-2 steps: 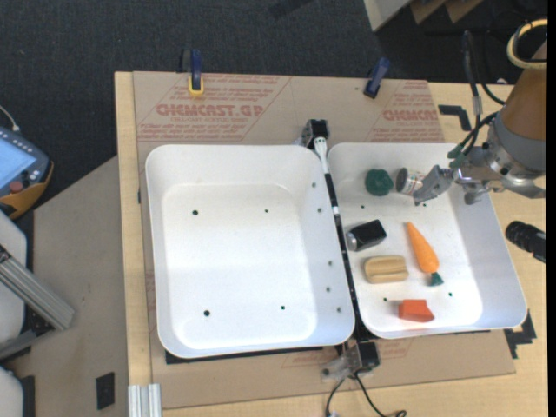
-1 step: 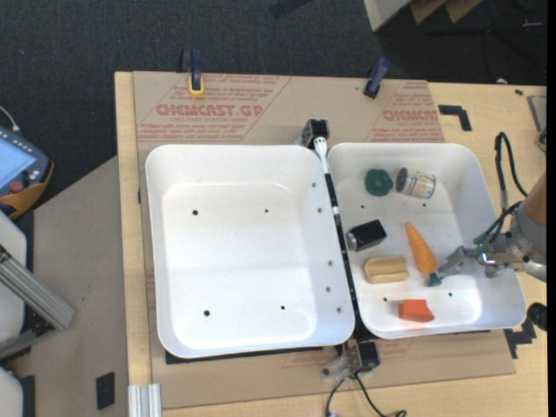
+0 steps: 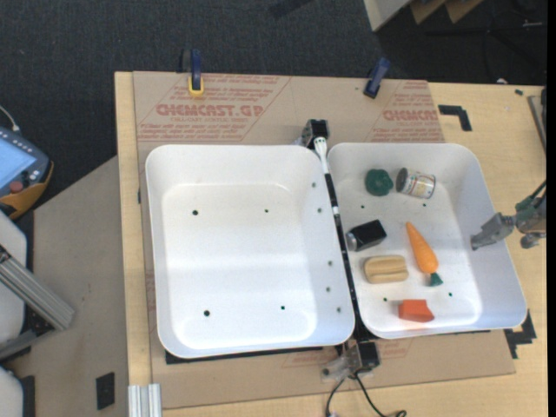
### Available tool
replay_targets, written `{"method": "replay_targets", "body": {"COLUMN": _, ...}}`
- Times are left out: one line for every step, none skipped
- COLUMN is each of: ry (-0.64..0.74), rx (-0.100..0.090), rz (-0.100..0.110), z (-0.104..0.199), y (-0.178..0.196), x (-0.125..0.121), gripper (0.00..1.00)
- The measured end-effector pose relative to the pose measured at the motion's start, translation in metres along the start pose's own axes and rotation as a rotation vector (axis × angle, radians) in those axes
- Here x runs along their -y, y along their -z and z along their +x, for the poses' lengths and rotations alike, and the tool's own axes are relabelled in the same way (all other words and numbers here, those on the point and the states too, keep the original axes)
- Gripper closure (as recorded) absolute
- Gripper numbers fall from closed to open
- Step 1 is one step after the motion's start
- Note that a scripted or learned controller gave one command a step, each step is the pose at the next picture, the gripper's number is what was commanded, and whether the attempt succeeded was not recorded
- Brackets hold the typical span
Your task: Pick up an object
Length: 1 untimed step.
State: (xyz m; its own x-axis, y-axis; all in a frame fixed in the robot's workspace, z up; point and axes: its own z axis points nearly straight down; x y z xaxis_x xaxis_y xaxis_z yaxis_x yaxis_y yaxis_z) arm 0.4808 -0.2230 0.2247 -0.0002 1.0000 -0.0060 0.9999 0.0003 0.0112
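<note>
The right bin (image 3: pixel 486 176) holds several small items. A green round piece (image 3: pixel 378 182) and a small clear jar (image 3: pixel 416 183) lie near its back. A black block (image 3: pixel 366 234) sits at the left wall, with a tan bun (image 3: pixel 385 268) just in front of it. An orange carrot (image 3: pixel 422 248) lies in the middle and a red-orange block (image 3: pixel 415 311) rests near the front wall. My gripper (image 3: pixel 502 227) comes in over the bin's right rim, to the right of the carrot and apart from every item. Nothing shows in it.
The left bin (image 3: pixel 165 233) stands beside the right one, with a black divider strip (image 3: pixel 333 211) between them. Blue clamps (image 3: pixel 194 63) (image 3: pixel 376 76) hold the cardboard sheet at the back. A cable plug (image 3: pixel 358 359) lies at the front edge.
</note>
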Motion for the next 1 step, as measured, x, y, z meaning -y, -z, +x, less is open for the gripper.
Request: {"method": "replay_targets", "body": {"ry": 0.006, "rx": -0.004, "rz": 0.002, "z": 0.0431, "y": 0.0506, "x": -0.0148, "gripper": 0.00}}
